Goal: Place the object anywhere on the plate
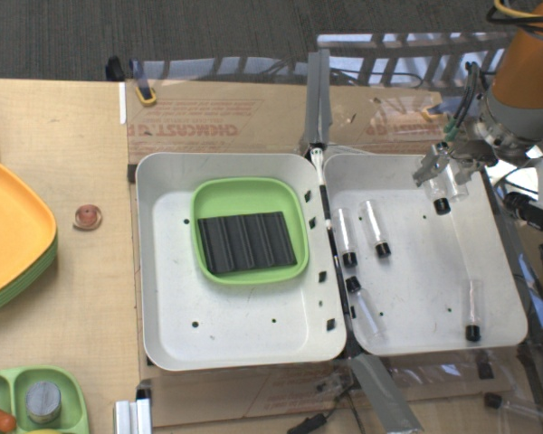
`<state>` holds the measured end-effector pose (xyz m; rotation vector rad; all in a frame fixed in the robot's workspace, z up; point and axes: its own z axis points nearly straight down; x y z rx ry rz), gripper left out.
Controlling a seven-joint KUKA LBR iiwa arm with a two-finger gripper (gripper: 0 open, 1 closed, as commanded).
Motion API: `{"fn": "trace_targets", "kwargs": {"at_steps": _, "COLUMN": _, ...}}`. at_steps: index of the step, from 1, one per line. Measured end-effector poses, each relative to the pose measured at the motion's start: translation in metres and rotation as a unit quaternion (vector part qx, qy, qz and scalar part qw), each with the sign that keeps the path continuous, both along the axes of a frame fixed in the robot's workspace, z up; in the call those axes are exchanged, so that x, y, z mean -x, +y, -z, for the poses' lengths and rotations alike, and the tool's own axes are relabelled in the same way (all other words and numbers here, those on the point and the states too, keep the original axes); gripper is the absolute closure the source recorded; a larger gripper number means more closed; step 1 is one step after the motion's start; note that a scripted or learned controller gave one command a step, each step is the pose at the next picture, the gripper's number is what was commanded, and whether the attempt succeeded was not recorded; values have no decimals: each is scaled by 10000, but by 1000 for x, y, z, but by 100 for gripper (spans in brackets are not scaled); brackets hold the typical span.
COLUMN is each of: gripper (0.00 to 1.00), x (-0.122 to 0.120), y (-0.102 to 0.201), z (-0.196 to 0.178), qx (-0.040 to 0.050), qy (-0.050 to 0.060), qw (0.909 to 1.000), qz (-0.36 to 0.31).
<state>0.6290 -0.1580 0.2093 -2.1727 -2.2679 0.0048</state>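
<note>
A green plate (249,197) sits in the left white bin (163,278) with a black ribbed slab (246,242) lying on it. My gripper (441,177) hangs over the far right part of the right bin (416,287). A clear tube with a black cap (442,202) pokes down from between its fingers, cap lowest, so the gripper looks shut on it. Several more clear tubes lie on the right bin's floor: two side by side near its left wall (344,235) (376,228), one at the front left (360,304) and one at the front right (471,309).
The divider (319,152) between the two bins runs from back to front. On the wooden bench to the left are stacked orange plates (9,233), a small red knob (88,215) and a green compartment tray (27,400). A metal frame (389,48) stands behind the right bin.
</note>
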Motion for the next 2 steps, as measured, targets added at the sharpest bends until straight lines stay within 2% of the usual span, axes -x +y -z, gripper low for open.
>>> {"fn": "trace_targets", "kwargs": {"at_steps": 1, "gripper": 0, "x": 0, "y": 0, "z": 0, "qx": 0, "qy": -4, "qw": 10000, "qz": 2}}
{"fn": "trace_targets", "kwargs": {"at_steps": 2, "gripper": 0, "x": 17, "y": -48, "z": -52, "qx": 6, "qy": -16, "qw": 9950, "qz": 997}}
